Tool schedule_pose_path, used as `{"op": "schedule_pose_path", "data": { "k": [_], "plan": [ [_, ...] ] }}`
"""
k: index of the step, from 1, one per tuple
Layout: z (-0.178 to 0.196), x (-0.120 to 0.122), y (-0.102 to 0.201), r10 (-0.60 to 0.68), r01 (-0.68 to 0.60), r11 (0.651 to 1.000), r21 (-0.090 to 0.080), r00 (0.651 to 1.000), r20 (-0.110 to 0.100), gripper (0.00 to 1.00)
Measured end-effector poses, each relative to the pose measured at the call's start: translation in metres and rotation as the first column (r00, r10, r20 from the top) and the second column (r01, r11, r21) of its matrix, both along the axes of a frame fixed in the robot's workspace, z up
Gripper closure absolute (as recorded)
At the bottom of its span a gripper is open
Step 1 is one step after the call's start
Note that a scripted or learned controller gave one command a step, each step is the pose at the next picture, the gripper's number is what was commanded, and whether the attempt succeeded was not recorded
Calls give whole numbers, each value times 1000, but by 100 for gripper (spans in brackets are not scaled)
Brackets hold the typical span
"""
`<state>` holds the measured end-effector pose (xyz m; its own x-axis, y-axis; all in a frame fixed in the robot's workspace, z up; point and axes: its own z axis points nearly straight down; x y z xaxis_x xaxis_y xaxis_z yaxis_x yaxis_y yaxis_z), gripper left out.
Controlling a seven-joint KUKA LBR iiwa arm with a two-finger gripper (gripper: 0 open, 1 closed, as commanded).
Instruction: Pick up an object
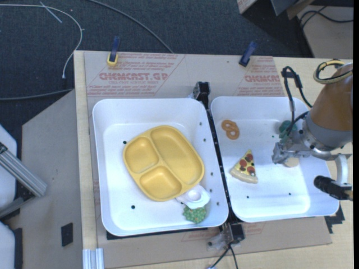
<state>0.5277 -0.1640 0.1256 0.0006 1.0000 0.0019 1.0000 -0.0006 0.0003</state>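
Counter (140, 66): a brown board with red lettering, carrying two shallow white bins side by side; a blue clamp (114, 46) sits on its far edge at left and another, the second clamp (247, 54), further right.
Left bin (106, 167): holds a yellow divided tray (162, 161) lying flat near the middle, slightly turned.
Near corner of the left bin: a small white piece (193, 196) touches the tray's near edge, with a green leafy toy (196, 213) just below it.
Right bin (269, 206): holds the likeliest things to pick.
Pretzel (230, 129): a small brown ring shape near the bin's far left, lying flat, apart from the rest.
Pizza slice (245, 167): a toy wedge with red topping, left of centre in the right bin, well clear of the walls.
Small pale object (290, 162): right under the hand, at the bin's right side; too hidden to name.
Hand (286, 153): down low in the right bin, over that pale object; whether its fingers are apart or together I cannot tell, since the wrist covers them.
Arm (331, 111): orange band and grey wrist reach in from the right edge.
Progress: nothing is seen lifted; every object lies on a bin floor. The hand appears to be at the grasp stage.
Left to do: close on one object, raise it clear of the bin.
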Motion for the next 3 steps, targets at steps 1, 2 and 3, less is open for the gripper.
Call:
{"op": "schedule_pose_path", "data": {
  "k": [1, 2, 3],
  "plan": [
    [62, 7, -3, 2, -2, 1000, -4, 1000, 6, 100],
    [107, 10, 2, 2, -2, 1000, -3, 1000, 6, 100],
    [128, 11, 2, 2, -2, 1000, -3, 1000, 4, 100]
  ]
}}
